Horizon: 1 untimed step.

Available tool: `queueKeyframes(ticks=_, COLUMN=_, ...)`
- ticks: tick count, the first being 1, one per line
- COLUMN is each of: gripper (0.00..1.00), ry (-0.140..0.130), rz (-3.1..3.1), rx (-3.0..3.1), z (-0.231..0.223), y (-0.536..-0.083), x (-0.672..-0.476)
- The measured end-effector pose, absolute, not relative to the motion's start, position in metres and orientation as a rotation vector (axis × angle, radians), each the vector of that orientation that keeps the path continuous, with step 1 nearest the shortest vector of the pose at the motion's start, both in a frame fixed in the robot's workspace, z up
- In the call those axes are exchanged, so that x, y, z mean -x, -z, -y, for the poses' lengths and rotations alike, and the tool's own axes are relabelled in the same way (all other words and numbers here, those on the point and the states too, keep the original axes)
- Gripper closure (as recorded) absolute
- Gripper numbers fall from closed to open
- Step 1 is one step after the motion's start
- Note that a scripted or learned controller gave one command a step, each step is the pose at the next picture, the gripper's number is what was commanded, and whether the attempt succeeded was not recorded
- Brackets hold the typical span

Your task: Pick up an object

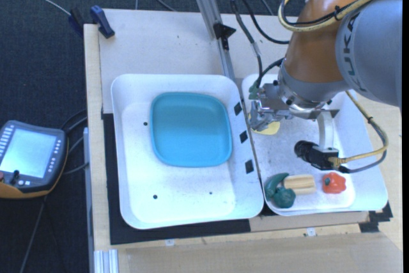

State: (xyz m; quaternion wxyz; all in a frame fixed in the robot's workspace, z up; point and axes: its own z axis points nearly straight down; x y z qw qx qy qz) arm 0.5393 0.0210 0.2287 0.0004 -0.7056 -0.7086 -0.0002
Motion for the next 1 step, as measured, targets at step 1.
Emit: queueKeyframes(ticks=1, gripper=1.00, ry=0.002, rz=2.227, rx=2.216, z=-0.0738, y=-0.2358, x=-0.5480)
